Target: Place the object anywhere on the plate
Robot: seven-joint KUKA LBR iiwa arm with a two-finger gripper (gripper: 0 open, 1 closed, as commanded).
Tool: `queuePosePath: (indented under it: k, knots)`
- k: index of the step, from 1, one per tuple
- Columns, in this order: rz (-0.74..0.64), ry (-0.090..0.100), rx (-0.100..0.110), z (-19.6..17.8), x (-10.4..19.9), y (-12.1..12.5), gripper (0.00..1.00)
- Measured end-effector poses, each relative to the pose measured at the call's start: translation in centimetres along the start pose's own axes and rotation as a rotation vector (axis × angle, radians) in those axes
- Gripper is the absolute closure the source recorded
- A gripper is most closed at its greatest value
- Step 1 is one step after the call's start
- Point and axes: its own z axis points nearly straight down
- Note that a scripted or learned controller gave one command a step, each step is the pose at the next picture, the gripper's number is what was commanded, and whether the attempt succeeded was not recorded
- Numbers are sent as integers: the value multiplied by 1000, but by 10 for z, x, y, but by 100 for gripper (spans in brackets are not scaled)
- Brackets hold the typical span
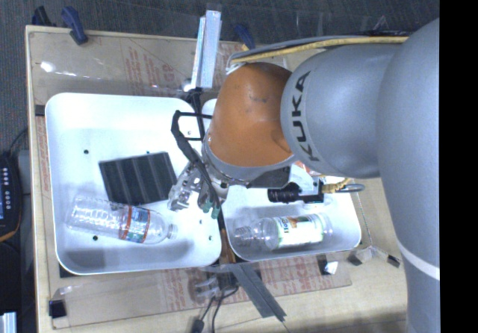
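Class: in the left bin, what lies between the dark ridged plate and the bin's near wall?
A clear plastic bottle on its side, seen in the camera view.

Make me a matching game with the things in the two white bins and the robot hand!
Things:
1. dark ribbed tray
2. red-label bottle
3. green-label bottle
4. gripper

Places:
A. lying in the right bin
B. above the left bin's right edge
C. lying near the left bin's front
D. flat in the middle of the left bin

Pairs: 1-D, 2-C, 3-A, 4-B

Bench (104,283) bears two white bins (67,175)
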Motion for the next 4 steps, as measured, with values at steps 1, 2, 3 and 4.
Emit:
queuePosePath:
  k: [1, 2, 3, 4]
  knots:
    - [-328, -7, -1, -91, -29, -37, 100]
    - [13, 4, 2, 2, -11, -2, 100]
    - [-97, -1, 0, 0, -56, -6, 100]
    - [65, 4, 3, 1, 6, 23, 100]
